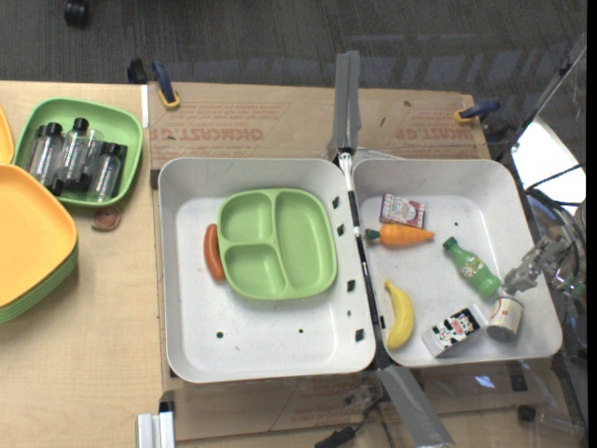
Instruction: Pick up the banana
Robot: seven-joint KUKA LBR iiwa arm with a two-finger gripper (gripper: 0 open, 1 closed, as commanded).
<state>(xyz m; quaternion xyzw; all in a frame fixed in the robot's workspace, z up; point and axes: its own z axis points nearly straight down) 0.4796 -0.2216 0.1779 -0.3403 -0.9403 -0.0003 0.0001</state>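
In the camera view, the gripper [524, 276] hangs at the right bin's [438, 170] right edge; whether it grasps anything cannot be told. The banana [400, 315] lies well to its left, lower down. A green bottle [472, 267] lies just beside the gripper, a small can [505, 318] just below it.

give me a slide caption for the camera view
Banana lies in the right bin; gripper hovers by the green bottle.

A bottle [472, 268] and can [505, 318] lie just beside the gripper [522, 276]. A carrot [403, 236], green tray [277, 244] and sausage [214, 251] lie farther off.
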